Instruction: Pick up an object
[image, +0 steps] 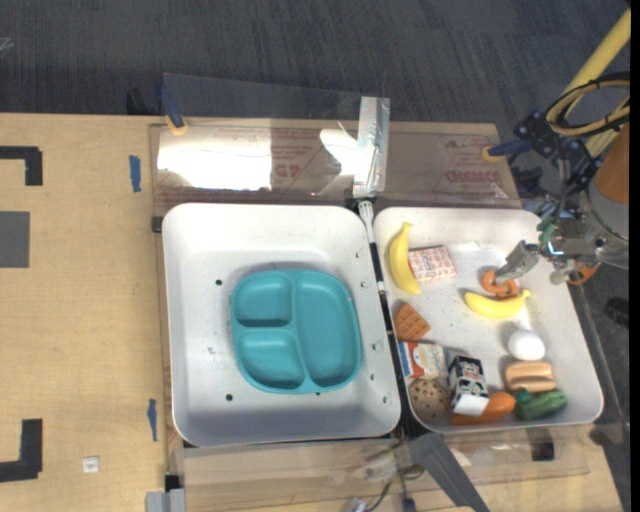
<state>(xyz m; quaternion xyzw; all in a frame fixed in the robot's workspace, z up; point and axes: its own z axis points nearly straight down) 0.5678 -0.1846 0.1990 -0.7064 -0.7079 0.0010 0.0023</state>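
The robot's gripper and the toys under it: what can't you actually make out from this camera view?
- Gripper: too small and blurred to tell whether it grips anything.
- Orange ring: partly covered by the gripper.
- Arm: cut off by the right edge.
- Carton: print too small to read.
- Cookie: partly hidden by the bin's rim.

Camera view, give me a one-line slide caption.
Gripper hovers over toy food in the right bin; teal tray sits in the left bin.

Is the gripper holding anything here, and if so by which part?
Cannot be told. The gripper sits low over an orange ring beside a banana, but no object is clearly between its fingers.
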